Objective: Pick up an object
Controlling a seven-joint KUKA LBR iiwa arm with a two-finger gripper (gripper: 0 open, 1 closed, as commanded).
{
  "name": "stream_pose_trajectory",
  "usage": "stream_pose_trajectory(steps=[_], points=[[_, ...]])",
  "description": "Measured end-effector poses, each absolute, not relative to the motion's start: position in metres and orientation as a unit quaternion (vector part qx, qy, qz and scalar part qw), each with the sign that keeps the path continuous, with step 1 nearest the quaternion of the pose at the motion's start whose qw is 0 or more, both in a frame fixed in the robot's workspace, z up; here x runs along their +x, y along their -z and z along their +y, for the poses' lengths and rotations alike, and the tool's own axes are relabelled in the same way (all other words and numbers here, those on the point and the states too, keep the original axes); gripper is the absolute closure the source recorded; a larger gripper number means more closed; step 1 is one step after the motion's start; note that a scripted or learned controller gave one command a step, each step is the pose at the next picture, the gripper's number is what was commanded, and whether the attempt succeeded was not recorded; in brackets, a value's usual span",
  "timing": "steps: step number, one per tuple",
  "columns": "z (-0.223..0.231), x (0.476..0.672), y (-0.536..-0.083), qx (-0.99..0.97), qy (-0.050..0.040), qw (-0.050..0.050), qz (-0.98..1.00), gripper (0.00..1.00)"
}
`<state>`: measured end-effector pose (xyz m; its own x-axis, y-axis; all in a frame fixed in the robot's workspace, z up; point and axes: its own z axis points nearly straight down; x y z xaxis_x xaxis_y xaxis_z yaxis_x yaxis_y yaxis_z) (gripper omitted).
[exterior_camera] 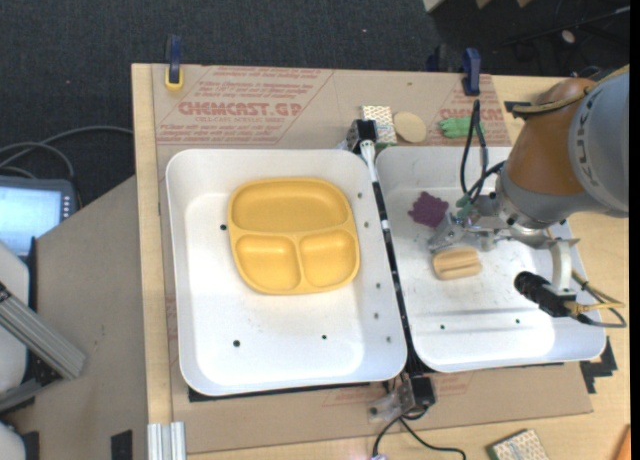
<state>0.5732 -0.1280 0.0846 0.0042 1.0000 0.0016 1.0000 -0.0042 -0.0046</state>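
We see two shallow white bins side by side on the counter. The left bin carries a yellow divided plate, lying flat with its three compartments up and nothing in them. The right bin has the pieces we could pick: a tan bread-like block near the middle and a small purple toy, perhaps a bunch of grapes, just up and left of it.

The grey arm reaches in from the right, its orange band above the wrist, and the pincer sits low over the right bin, between the purple toy and the tan block and very close to both. We judge that it is placed there to go for one of these two, most likely the tan block directly below it. At this slant we cannot tell how its grip is set, and nothing appears held.

Beyond the bins, a pale round piece and a green piece lie on the counter, out of play.
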Motion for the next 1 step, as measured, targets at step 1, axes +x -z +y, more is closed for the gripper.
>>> stream_pose_trajectory(steps=[1], points=[[-0.1262,0.5752,-0.0952,-0.708,0.0,0.0,-0.707,1.0]])
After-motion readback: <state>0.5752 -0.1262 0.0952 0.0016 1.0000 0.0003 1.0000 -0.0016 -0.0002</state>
